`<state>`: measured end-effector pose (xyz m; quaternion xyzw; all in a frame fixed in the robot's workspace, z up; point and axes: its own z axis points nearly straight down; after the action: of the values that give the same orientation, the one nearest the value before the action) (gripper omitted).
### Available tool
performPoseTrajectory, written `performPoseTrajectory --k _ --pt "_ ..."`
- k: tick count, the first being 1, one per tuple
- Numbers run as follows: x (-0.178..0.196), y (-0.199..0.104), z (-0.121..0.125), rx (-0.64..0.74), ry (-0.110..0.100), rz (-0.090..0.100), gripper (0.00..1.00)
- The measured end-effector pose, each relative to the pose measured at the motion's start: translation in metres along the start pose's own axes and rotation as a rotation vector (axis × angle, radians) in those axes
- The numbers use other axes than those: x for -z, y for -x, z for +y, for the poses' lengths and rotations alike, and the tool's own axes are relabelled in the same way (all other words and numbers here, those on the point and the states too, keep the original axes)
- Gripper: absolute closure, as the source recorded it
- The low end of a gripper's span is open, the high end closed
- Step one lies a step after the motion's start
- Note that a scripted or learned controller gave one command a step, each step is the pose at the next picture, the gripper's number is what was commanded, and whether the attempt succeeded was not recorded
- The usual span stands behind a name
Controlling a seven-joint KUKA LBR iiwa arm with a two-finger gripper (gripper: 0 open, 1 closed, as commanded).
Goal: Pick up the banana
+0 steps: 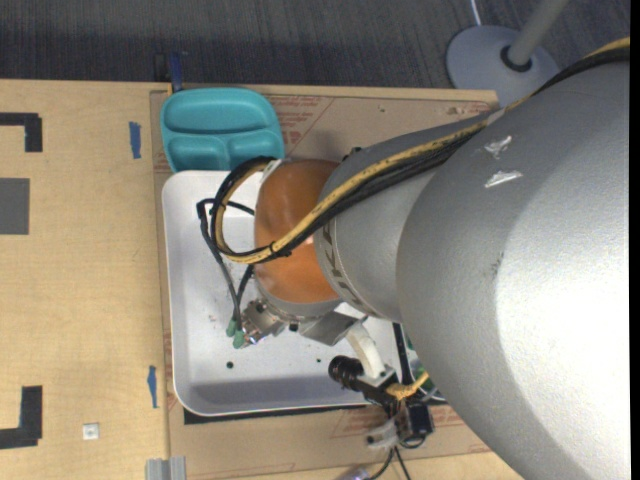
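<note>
The arm (480, 248) is reached in from the right and lowered over the white bin (190, 268), presumably so that the wrist is brought down onto something inside it. The gripper (250, 330) is seen low in the bin, below the orange band (290, 238); how it stands, and whether anything is held, cannot be told. The banana's position cannot be told; it is judged to be hidden beneath the arm

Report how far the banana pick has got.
Done: the arm has reached over the white bin, its orange band low above it. In hand: nothing I can confirm; the arm hides the gripper's fingers and whatever lies beneath. Left: a visible grasp and lift. A teal tray sits beyond the bin.
</note>
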<state>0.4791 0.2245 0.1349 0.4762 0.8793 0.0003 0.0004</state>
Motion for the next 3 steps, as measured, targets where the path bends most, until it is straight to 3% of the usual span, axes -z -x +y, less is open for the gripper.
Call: performPoseTrajectory --k 2,3 --pt "0.02 0.0 0.001 0.003 0.004 -0.002 1.0" --pt "0.033 0.071 -0.032 -0.305 0.0 0.0 1.0"
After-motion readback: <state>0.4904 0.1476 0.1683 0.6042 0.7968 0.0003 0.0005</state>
